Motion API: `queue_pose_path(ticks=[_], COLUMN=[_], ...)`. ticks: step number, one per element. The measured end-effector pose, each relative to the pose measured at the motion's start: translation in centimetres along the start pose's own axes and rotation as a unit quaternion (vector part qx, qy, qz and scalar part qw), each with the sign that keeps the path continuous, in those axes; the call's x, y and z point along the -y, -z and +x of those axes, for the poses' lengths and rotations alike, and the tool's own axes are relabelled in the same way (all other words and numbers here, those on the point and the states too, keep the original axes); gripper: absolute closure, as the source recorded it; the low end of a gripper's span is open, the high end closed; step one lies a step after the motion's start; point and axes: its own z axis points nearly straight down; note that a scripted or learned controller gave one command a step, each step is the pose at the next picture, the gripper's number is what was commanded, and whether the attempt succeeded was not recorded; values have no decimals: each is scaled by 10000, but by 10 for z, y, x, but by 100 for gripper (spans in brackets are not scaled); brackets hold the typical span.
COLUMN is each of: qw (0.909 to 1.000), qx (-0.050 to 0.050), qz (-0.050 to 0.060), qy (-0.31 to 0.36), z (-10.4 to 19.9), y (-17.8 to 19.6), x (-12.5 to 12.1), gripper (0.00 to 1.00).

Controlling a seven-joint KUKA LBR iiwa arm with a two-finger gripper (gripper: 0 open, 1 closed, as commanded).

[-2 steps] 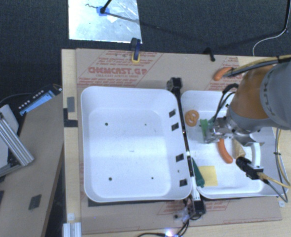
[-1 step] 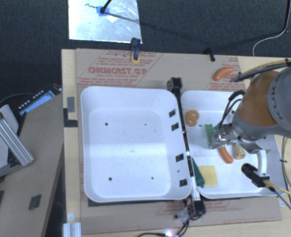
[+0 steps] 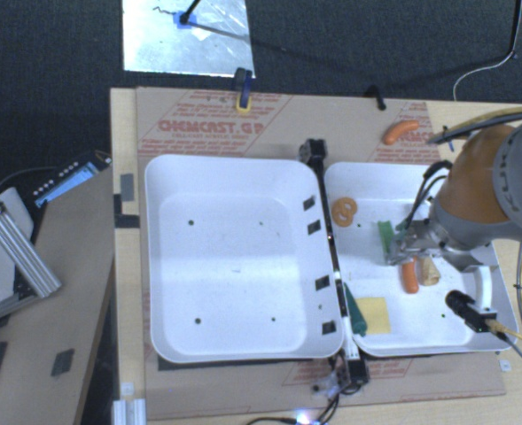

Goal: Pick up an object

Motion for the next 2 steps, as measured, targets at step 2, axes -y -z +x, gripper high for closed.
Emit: queue_pose_path(ticks=[2], qw=[10000], qx=[-9], qz=[74], qy=[-8], z=[5], y=[27], x=[63], gripper=[100])
